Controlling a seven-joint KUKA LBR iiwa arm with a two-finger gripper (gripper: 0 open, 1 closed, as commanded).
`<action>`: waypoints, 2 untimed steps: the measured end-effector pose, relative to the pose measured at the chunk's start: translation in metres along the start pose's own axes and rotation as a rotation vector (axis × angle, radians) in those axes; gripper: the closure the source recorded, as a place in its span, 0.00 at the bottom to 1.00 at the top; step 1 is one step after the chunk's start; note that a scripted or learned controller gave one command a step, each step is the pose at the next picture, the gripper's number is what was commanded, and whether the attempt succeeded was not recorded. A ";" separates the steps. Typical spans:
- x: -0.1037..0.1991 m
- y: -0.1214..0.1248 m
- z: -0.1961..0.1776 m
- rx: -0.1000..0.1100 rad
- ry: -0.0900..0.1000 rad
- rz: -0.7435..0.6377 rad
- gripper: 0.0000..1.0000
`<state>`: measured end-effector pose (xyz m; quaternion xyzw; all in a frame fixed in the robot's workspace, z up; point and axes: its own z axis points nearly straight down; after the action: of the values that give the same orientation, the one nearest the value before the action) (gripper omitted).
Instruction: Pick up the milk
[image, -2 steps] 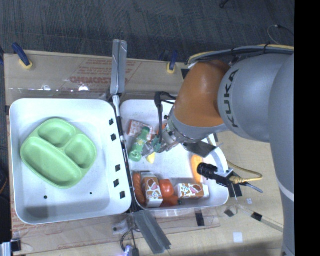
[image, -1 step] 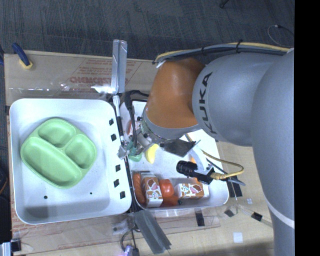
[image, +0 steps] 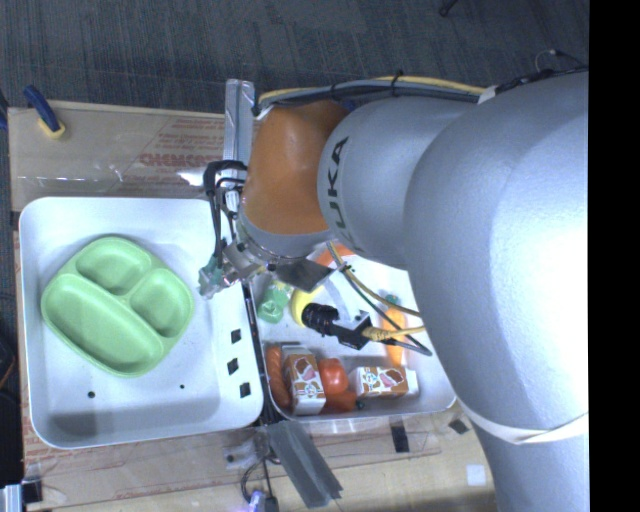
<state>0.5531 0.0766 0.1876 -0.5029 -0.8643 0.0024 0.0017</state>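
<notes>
Lying nearer the camera than the tool (image: 262, 283): milk (image: 385, 381)

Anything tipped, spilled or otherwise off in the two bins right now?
No spill shows. In the right bin two small cartons lie flat on their sides among crowded items rather than upright. The green divided plate sits slantwise in the left bin, intact.

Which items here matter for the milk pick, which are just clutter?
Job:
milk carton
second carton
right bin
arm

Lying about:
green divided plate, left bin
tomato
yellow item
blue clip
</notes>
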 end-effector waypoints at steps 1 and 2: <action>0.077 -0.045 -0.017 0.003 0.002 0.435 1.00; 0.145 -0.007 -0.042 0.002 0.000 0.461 1.00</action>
<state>0.4757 0.1999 0.2300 -0.6869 -0.7267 0.0035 0.0014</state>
